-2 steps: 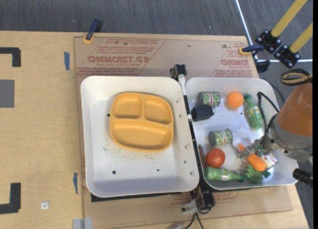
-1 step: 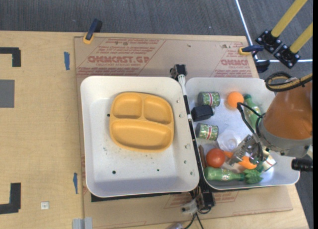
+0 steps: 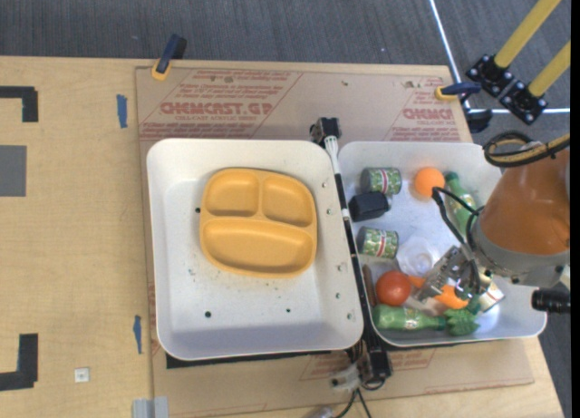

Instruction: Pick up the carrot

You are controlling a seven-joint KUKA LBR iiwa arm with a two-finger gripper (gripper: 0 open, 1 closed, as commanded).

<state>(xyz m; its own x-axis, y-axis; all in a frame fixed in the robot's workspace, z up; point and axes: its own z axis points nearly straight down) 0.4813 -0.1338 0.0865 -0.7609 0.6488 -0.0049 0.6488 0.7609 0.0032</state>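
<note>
A yellow divided plate [image 3: 258,221] sits in the left bin [image 3: 172,253]. In the right bin [image 3: 517,321], past a tomato [image 3: 393,288], the gripper [image 3: 450,285] hangs low over the carrot [image 3: 450,296], apparently to grasp it; whether its pincer is apart or together I cannot tell.

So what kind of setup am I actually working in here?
Probably a lab test bench: two white bins clamped on a board, a yellow divided plate in the left one, and toy food like the carrot in the right.

Grey carpet floor [image 3: 272,8] behind wooden bench [image 3: 72,253]
</note>
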